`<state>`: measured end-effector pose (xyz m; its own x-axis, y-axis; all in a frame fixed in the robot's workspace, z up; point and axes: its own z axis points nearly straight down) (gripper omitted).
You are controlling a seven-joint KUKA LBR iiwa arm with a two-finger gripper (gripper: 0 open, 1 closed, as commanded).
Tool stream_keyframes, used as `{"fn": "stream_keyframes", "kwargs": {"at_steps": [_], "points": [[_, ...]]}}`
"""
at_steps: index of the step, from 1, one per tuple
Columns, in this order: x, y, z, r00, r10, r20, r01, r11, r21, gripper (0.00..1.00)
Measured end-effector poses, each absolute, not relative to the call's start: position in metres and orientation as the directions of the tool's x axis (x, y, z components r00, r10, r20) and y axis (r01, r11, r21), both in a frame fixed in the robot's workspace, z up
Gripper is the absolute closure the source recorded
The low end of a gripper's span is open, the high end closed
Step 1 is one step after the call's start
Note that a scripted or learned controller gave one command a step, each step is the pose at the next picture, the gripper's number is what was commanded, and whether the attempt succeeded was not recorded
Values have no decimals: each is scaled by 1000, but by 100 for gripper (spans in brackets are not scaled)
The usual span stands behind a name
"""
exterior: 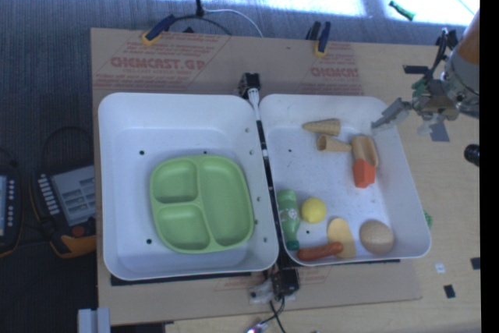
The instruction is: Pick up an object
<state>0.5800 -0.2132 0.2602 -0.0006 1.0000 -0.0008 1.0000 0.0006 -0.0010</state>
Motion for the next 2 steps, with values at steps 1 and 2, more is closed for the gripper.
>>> {"fn": "stream_keyframes", "kwargs": {"at_steps": [1, 2], "points": [[595, -214, 102, -24, 1000, 15, 1000, 24, 3, 0], [571, -195, 90, -314, 949, -16, 949, 314, 12, 0]]}}
